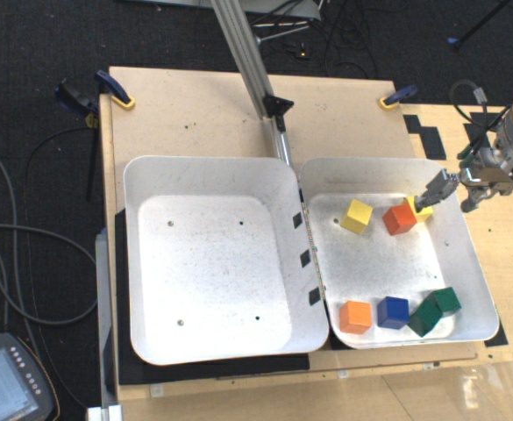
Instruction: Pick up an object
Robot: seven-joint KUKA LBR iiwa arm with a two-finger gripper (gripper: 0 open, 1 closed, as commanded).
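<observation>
Reaching in from 3 o'clock side, gripper (455, 191) hangs over top edge of right bin (466, 244), fingers spread apart, nothing between them. Nearest finger tip sits just beside red block (399, 218), with small yellow piece (423, 207) at 2 o'clock of red block. Bigger yellow block (357, 217) sits apart at 9 o'clock. Best plan, likely: go for red block, come straight down, one finger each side, squeeze slow. Watch small yellow piece; could get pinched too.

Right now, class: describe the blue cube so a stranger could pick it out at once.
Find the right-hand white bin, then its near edge, where four blocks sit in a row. The blue cube is second from the left, between the orange cube and the green blocks. It is the only blue block.
</observation>
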